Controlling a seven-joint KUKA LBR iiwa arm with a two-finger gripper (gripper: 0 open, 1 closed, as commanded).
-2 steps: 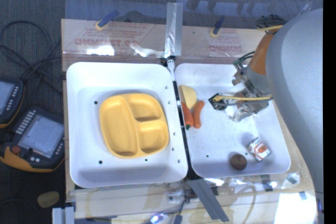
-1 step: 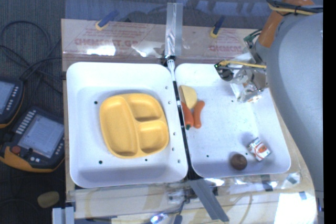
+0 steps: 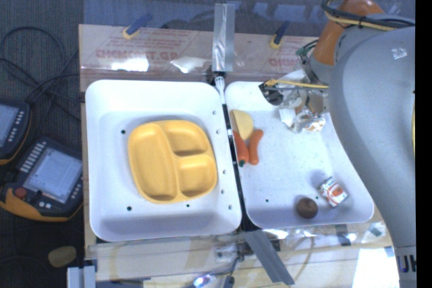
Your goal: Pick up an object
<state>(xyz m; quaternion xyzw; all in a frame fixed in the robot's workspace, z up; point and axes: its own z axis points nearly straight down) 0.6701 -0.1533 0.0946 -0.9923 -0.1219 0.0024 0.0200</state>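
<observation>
Far to the left of the claw you see the left white bin (image 3: 101, 212), and in it a yellow plastic tray with three compartments (image 3: 172, 160), lying flat at the bin's middle. Across the divider, in the right white bin (image 3: 297, 172), a pale yellow wedge-shaped piece (image 3: 242, 123) sits down and to the left of the claw, hard against the bin's left wall. Just below it two small orange carrot-like pieces (image 3: 248, 148) lie side by side, touching the wedge's lower edge. Well below the claw, by the bin's near wall, rests a small brown round object (image 3: 306, 207), and just right of it a small red-and-white crumpled packet (image 3: 333, 191). The claw (image 3: 302, 111) hangs over the bin's upper right part, clear of all these. You cannot tell how its tips stand; nothing visible sits between them.
</observation>
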